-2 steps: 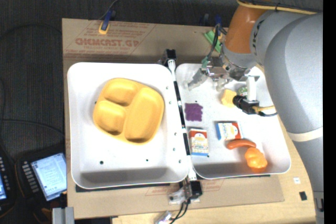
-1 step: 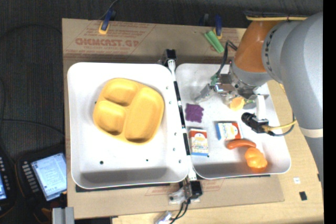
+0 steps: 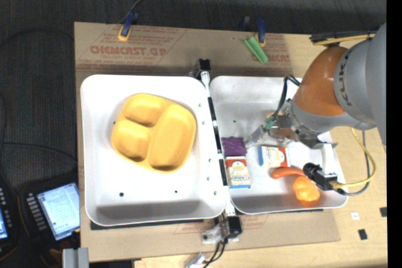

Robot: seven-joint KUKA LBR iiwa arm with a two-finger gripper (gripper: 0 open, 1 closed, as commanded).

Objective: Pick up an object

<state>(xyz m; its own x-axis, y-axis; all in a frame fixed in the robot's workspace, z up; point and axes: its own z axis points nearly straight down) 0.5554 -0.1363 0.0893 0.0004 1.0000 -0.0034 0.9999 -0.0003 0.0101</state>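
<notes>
My gripper [image 3: 274,127] hangs low over the middle of the right bin [image 3: 251,88], under the arm's orange band [image 3: 320,88]. Just below it lies a small white box with orange print [image 3: 274,155]. Left of that box sit a purple block [image 3: 233,146] and an orange-and-white carton [image 3: 238,173]. An orange carrot-shaped toy [image 3: 287,171] and a rounder orange toy [image 3: 306,192] lie near the bin's front right corner. I see nothing held by the gripper.
The left bin [image 3: 100,198] holds a large yellow lobed tray [image 3: 154,130]. Green clamp [image 3: 256,49] and blue clamp [image 3: 129,24] grip the cardboard at the back. A yellow cable [image 3: 358,184] loops past the right bin's right wall.
</notes>
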